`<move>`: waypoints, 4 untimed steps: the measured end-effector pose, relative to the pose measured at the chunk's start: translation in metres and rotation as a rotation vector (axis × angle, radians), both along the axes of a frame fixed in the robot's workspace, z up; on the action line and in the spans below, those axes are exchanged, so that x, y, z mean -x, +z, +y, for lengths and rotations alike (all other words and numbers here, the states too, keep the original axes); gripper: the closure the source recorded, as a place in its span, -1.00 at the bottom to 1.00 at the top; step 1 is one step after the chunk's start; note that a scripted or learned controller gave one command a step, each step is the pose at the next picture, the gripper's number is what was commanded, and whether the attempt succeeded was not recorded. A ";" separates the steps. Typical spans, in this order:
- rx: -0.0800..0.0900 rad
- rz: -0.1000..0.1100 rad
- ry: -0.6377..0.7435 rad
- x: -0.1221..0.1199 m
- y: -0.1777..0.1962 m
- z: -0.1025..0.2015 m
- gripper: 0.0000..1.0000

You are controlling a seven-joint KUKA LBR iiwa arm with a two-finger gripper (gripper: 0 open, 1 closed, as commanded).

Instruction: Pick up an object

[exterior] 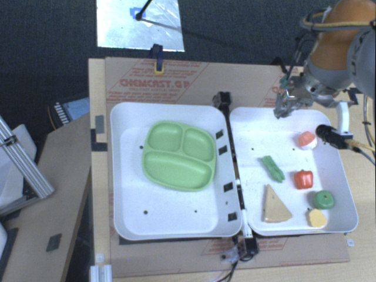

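Note:
The right bin [252,134] holds several toy foods: a green pod [272,167], a red pepper [303,179], a tan wedge [274,205], a green round piece [323,200], a yellow piece [317,218] and a pink-and-white piece [306,139]. My gripper [284,109] hangs over the bin's far edge, above and left of the pink piece, with nothing seen between its fingers. The arm's orange band [346,22] rises at the upper right.
The left bin [126,210] carries a green divided plate [178,154]. A black divider with clips [230,157] runs between the bins. A black cable fitting [330,135] sticks in at the right bin's right side. A shiny sheet [140,16] lies beyond the bench.

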State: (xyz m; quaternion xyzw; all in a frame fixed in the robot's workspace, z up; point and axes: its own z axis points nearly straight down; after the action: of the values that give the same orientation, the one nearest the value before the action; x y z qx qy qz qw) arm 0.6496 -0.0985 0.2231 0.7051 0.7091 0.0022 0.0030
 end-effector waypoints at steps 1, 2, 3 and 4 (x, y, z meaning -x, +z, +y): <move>0.000 0.000 0.001 -0.002 0.055 0.000 1.00; -0.002 0.008 0.002 0.013 0.040 0.044 1.00; -0.001 0.007 0.001 0.043 0.040 0.085 1.00; -0.001 0.008 0.001 0.069 0.036 0.122 1.00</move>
State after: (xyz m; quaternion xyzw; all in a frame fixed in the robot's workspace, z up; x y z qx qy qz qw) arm 0.5808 0.0236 0.2588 0.7049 0.7094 -0.0001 -0.0004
